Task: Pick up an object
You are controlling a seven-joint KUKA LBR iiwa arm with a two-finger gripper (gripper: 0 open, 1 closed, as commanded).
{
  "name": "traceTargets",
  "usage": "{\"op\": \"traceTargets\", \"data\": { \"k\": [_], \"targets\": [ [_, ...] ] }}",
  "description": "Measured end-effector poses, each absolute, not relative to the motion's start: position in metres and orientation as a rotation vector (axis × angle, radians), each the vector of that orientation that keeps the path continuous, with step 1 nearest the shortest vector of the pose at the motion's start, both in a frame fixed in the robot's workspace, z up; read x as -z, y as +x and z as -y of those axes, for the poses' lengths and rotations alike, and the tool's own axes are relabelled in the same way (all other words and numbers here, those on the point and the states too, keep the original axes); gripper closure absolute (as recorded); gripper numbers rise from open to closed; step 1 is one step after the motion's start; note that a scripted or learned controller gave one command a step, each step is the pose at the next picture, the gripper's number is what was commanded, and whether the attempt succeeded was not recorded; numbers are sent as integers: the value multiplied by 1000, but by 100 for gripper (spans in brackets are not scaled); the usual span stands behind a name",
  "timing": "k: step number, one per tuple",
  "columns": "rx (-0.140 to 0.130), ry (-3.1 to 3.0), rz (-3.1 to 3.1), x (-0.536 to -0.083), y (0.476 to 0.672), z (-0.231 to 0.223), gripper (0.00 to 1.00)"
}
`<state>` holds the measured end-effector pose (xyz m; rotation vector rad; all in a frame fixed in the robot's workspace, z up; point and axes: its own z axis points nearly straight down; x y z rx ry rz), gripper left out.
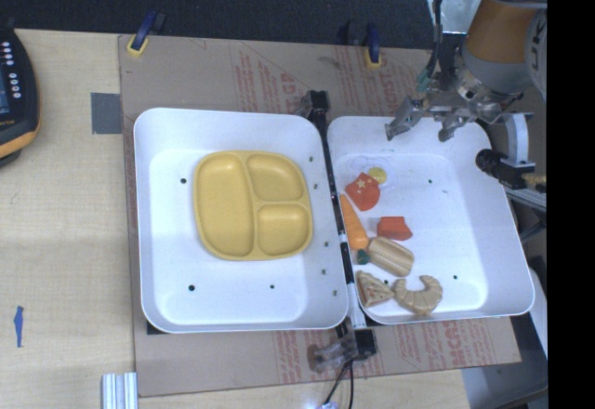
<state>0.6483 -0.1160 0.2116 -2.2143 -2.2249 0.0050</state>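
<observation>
- Hovering at the upper right of the frame, the hand point(426, 124) sits over the back rim of the right bin point(483, 240), its two fingers spread apart with nothing between them.
- Step in hand, by my reading: the approach. No object is lifted; every item lies on the bin floor.
- Candidates cluster along the right bin's left side, toward the lower middle of the frame: a red piece point(363, 192) with a small yellow piece point(376, 176) touching its upper edge, a carrot point(353, 223) lying along the bin wall, an orange-red wedge point(394, 228), a tan bread roll point(390, 256), a flat brown slice point(374, 289), and a croissant point(419, 295) just beside it.
- The left bin point(167, 212) holds a yellow divided plate point(251, 204), well apart from the hand.
- Next move calls for travelling down and left in the frame, centring over one item, then descending with the fingers straddling it.
- The red piece is nearest. The wedge stands a little clearer of its neighbours and looks the safer target.
- The carrot lies close against the wall, leaving little room for a finger.
</observation>
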Motion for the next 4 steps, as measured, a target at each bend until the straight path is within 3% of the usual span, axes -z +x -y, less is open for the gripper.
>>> {"op": "traceTargets", "data": {
  "k": [1,2,3,4],
  "targets": [
    [-14,-2210,2217,-129,605,92,0],
    [-14,-2219,2215,-89,559,164,0],
    [7,-2220,2235,-172,634,156,0],
    [-12,-2209,2214,-119,534,120,0]
  ]
}}
